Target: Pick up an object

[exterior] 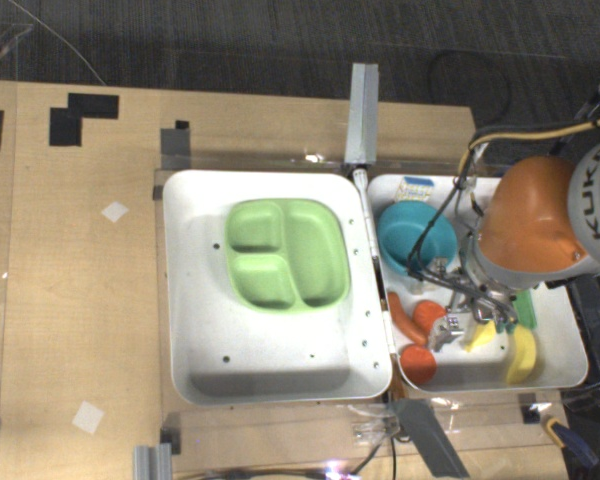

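Crowding the claw (458,326): teal bowl (416,232), orange pieces (420,340), banana (521,355).

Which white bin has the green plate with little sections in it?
The left bin. The green divided plate lies in its middle. The right bin holds a teal cup and small toys instead.

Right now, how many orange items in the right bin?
2 visible: an orange carrot-like piece near the bin's left wall, and a rounder orange item at the front-left corner. More may be hidden under the arm and claw.
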Controlling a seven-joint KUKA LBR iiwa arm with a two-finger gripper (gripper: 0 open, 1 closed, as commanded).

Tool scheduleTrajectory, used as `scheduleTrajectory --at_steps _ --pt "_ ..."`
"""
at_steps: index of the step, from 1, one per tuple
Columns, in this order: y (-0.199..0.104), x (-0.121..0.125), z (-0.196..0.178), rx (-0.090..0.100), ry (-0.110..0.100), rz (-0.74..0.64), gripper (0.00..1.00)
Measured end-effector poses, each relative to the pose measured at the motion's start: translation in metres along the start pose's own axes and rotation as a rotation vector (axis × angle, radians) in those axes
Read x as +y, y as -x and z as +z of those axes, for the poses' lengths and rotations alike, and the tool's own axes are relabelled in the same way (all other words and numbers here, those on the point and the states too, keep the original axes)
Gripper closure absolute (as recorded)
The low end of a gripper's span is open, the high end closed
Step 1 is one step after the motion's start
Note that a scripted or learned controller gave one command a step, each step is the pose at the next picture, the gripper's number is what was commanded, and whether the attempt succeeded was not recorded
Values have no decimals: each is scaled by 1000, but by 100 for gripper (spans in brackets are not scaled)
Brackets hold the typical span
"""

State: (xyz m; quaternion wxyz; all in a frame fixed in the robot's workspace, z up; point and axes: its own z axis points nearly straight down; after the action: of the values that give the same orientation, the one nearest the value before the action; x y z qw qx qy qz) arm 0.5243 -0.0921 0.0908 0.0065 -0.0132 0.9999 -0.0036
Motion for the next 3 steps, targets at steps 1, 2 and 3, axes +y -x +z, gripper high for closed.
scheduleTrajectory --at_steps 1,2,3 --pt "6 3 1 36 6 95 0" --pt "18 4 -13 -7 3 91 100" --pt "6 -63 -183 -6 2 227 100"
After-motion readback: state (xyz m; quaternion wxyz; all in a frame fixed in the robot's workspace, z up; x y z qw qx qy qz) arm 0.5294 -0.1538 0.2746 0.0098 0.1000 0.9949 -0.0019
